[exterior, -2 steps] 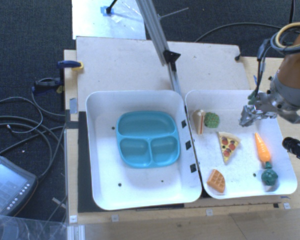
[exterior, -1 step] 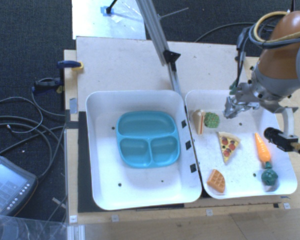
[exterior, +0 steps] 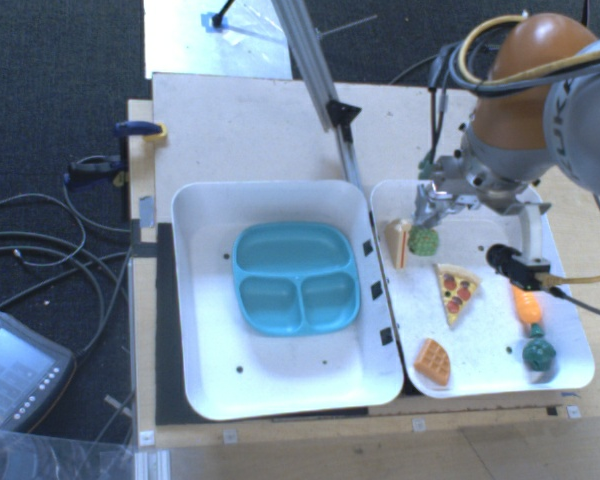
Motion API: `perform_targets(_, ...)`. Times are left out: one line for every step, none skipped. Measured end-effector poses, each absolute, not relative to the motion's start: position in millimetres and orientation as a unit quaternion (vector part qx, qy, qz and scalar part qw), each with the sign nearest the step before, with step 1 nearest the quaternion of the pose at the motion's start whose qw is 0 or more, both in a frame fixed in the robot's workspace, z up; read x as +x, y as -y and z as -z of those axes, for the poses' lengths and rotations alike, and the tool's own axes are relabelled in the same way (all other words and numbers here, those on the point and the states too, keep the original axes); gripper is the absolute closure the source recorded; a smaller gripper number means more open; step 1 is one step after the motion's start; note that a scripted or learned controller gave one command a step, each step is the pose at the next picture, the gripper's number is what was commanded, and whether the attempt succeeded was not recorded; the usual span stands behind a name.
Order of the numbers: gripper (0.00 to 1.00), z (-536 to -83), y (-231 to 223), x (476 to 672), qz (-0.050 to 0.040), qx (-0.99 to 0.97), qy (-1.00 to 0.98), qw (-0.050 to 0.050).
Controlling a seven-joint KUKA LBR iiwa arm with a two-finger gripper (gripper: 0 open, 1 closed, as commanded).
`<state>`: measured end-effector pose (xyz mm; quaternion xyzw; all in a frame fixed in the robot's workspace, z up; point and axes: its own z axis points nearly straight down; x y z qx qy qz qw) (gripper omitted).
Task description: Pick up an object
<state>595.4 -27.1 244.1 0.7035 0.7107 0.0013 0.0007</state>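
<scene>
Pale table (exterior: pixel 240 128) with two bins | hand (exterior: pixel 429 208) above small green bumpy toy (exterior: pixel 424 239), grip unclear | step: reaching | next: lower, squeeze, lift.

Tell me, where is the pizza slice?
The pizza slice lies in the right bin, near its middle, with the waffle below it and the broccoli up to its left.

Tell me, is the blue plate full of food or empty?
Empty. The blue plate lies in the left bin with its three compartments all bare. The pizza slice and waffle lie in the right bin.
</scene>
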Motion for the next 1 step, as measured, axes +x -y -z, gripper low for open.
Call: perform_targets(1.0, -247.7, -14.6, 615.0, -0.0019, 0.703, -0.711, 0.001)
